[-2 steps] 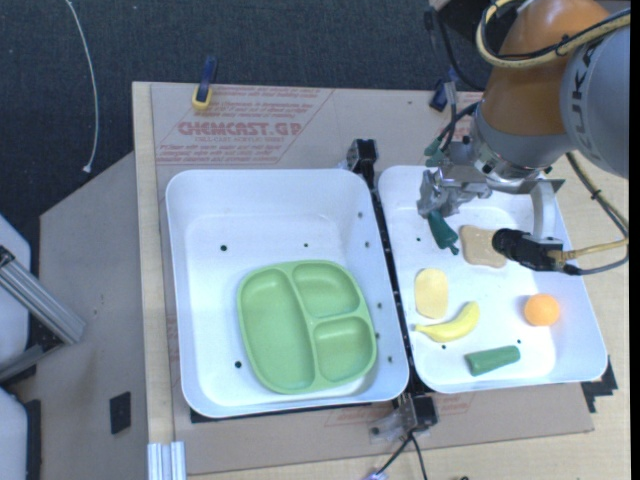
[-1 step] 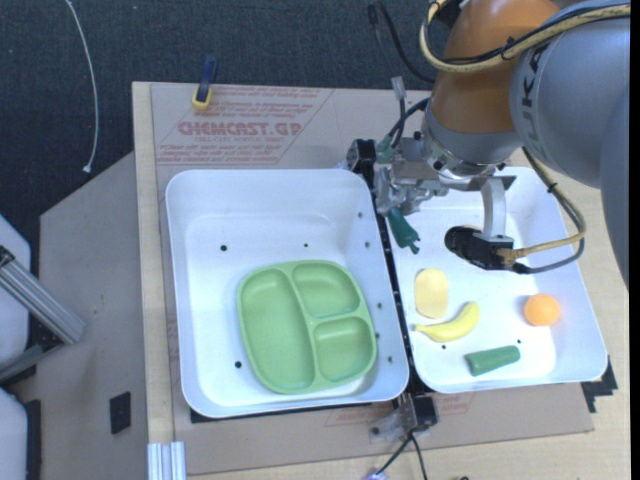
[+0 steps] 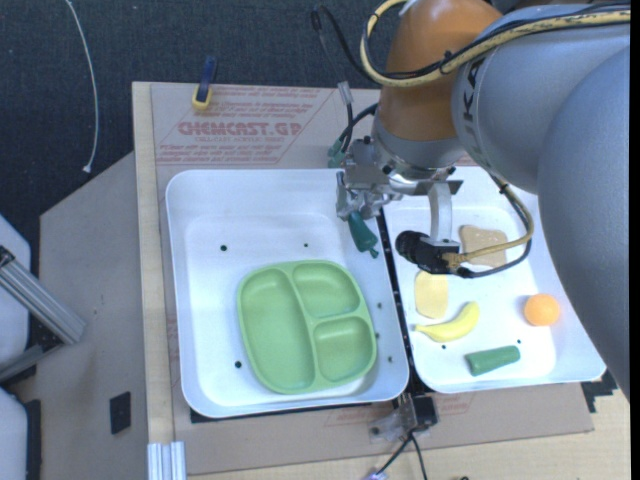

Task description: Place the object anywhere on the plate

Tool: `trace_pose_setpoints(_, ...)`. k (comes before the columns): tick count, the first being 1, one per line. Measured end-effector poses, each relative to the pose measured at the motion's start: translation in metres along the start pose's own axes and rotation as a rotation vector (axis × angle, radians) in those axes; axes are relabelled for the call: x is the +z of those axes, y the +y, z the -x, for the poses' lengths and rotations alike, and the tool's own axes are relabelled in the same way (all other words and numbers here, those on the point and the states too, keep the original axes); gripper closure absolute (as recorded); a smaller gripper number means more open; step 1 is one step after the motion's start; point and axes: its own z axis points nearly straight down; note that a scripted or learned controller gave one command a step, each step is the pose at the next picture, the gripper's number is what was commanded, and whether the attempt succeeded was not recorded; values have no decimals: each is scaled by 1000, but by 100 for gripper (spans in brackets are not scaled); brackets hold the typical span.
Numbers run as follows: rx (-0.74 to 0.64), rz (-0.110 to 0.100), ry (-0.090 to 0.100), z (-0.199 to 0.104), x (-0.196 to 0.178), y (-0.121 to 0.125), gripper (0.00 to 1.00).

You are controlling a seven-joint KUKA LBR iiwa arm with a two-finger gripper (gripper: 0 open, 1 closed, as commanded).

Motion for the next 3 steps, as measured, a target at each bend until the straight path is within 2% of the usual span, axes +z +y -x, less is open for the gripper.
trace_pose_setpoints(1, 1, 4, 0, -35, -13, -10, 100)
trace_pose_setpoints(2, 4, 3, -2, -39, -1, 1, 100)
trace_pose_setpoints(3, 4, 4, -2, -39, -1, 1, 0)
